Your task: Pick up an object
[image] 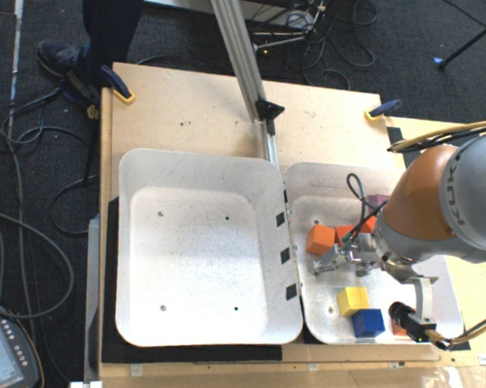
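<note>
Arm: the grey KUKA arm with its orange band (417,197) reaches in from the right of the frame and hangs over the right bin (310,179), in the centre-right of the picture.

Gripper: the gripper (338,260) sits low in the right bin, its metal end pointing toward the left of the frame. How its jaws stand I cannot tell; the metal parts blur together there, and nothing is seen between them.

Nearest object: an orange block (322,238) lies just up and left of the gripper tip, touching it or nearly so (the view does not settle which). It looks roughly cubic, so no long axis matters.

Other objects: a yellow block (353,299) lies below the gripper toward the bottom of the frame, with a blue block (368,322) just beside it at lower right. A small purple piece (378,202) peeks out at the arm's upper edge.

Left bin: the left bin (136,173) fills the middle left of the picture, well apart from the gripper.

Key relation: by my judgement the orange block is the likeliest target, lying to the upper left of the tip, so a short shift that way would be needed to straddle it. The yellow block is the alternative, further off toward the bottom edge.
</note>
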